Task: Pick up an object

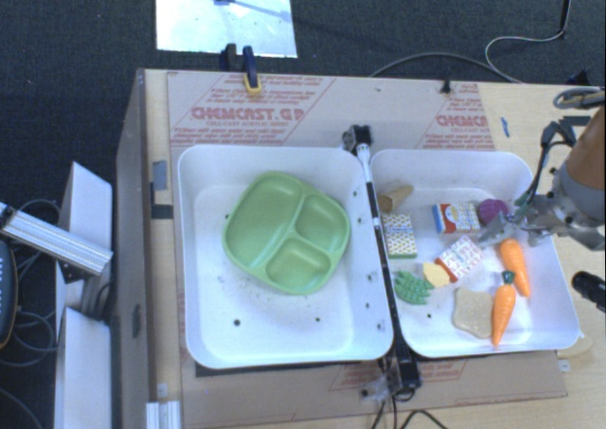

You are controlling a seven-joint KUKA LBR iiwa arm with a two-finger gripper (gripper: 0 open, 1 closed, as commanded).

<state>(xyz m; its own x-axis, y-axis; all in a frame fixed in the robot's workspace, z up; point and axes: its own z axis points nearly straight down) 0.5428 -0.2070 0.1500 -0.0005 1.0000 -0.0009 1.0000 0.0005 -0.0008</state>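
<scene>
The likeliest target, a smooth tapered orange toy carrot [514,266], lies in the right bin [453,166] just beside the gripper [507,225]; nearby sits a rounded purple piece [491,210]. The step looks like the approach, with nothing lifted yet. Whether the jaws are spread or closed cannot be told. Next the arm must settle over one piece and close. Outward lie a second carrot [502,309], a toast slice [471,312], printed cartons [457,217], and a glossy green divided plate [287,232] in the left bin [189,257].
</scene>
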